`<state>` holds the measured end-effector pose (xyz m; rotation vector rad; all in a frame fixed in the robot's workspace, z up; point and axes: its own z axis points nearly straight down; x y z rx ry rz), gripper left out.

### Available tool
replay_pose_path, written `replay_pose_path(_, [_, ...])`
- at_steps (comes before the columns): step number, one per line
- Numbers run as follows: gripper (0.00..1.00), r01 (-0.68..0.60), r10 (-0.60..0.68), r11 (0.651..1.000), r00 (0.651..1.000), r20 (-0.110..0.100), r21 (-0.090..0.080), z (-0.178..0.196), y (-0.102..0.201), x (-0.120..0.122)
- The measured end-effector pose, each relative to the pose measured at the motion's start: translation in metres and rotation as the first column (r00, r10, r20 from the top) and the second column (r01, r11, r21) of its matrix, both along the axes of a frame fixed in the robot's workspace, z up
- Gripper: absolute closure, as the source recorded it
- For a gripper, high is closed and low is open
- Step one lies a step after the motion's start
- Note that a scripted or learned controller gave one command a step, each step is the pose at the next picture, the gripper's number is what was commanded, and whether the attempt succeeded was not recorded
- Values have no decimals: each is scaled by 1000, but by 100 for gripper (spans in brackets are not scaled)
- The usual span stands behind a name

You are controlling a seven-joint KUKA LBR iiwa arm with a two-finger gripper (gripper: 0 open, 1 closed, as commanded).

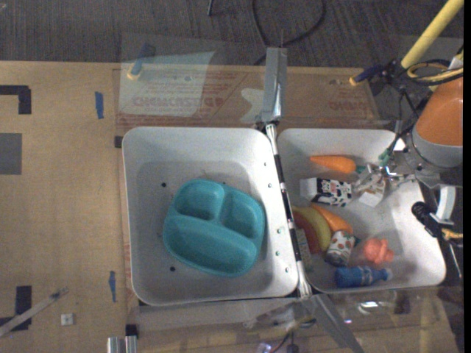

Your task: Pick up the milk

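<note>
- While I watch from the overhead camera, the milk [329,190] lies on its side in the right bin [430,271], a small white carton with black cow patches, toward ten o'clock of that bin's floor.
- I see the gripper [377,175] just off the carton's three o'clock end, low over the bin, with a small white piece at its tips; I cannot tell how its fingers are set.
- At twelve o'clock from the milk lies a carrot [333,163], close by but apart.
- At six o'clock from the milk I see a banana [315,226] touching an orange piece, then a small can [339,247].
- A pink toy [377,252] and a blue bottle [360,276] sit toward five o'clock of the bin.
- The left bin [140,263] holds a teal divided plate [213,228], tilted.
</note>
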<state>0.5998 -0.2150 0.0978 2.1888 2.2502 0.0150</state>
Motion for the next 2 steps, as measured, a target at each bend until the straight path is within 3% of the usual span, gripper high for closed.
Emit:
replay_pose_path(1, [100,5,-5,1000,1000,-1,-7,9,-5,-2])
replay_pose_path(2, [100,32,-32,999,999,-6,-6,79,54,17])
